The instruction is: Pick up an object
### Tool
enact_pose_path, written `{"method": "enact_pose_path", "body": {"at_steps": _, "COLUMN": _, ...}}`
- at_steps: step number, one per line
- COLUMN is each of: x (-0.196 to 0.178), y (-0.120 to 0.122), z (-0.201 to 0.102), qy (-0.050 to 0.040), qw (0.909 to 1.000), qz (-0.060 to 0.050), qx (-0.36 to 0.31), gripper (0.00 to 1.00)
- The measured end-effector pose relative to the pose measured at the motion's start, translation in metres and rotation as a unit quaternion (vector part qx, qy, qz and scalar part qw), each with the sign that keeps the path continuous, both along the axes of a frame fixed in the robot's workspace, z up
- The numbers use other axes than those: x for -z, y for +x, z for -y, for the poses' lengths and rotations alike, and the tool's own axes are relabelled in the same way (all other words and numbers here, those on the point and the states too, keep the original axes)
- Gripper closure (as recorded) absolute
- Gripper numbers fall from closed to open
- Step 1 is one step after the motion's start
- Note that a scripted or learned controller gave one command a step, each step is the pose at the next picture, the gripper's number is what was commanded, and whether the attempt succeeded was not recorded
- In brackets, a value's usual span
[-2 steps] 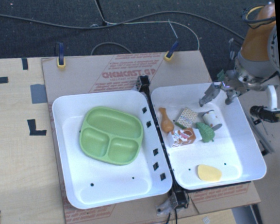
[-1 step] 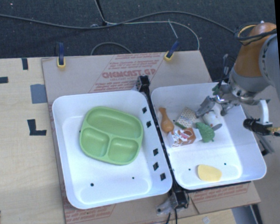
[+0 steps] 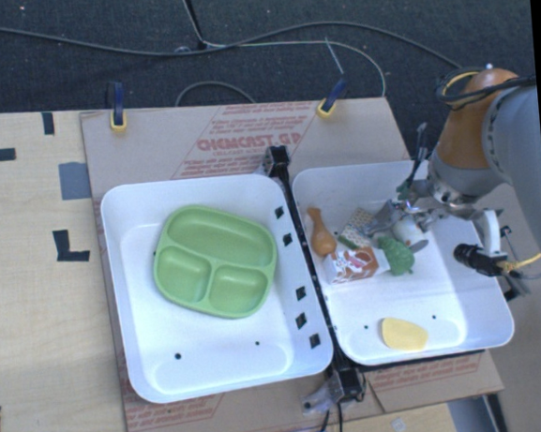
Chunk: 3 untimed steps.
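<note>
The gripper [image 3: 395, 220] sits low in the right bin [image 3: 449, 322], right above a tight cluster: a green broccoli-like toy [image 3: 398, 256], a printed packet [image 3: 354, 264], a small wrapper [image 3: 358, 221] and a brown drumstick [image 3: 320, 234]. Packed this closely, a grasp may well catch two things at once, or nudge the green toy aside and come up with nothing. How far the gripper is open cannot be told, nor whether it touches anything. A yellow piece [image 3: 404, 334] lies well apart, and a green divided plate [image 3: 216, 261] sits in the left bin [image 3: 146, 358].
</note>
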<state>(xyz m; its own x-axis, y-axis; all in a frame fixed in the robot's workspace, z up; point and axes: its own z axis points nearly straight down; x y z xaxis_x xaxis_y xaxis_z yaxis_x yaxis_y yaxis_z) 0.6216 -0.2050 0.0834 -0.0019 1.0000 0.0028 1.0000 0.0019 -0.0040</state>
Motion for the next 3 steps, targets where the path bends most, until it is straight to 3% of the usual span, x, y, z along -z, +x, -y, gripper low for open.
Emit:
{"method": "enact_pose_path", "body": {"at_steps": 1, "x": -0.013, "y": 0.005, "z": -0.003, "qy": 0.0022, "qw": 1.0, "qz": 0.004, "qx": -0.002, "gripper": 1.0}}
{"method": "enact_pose_path", "body": {"at_steps": 3, "x": -0.097, "y": 0.016, "z": -0.01, "qy": -0.0011, "qw": 1.0, "qz": 0.001, "qx": 0.0, "gripper": 1.0}}
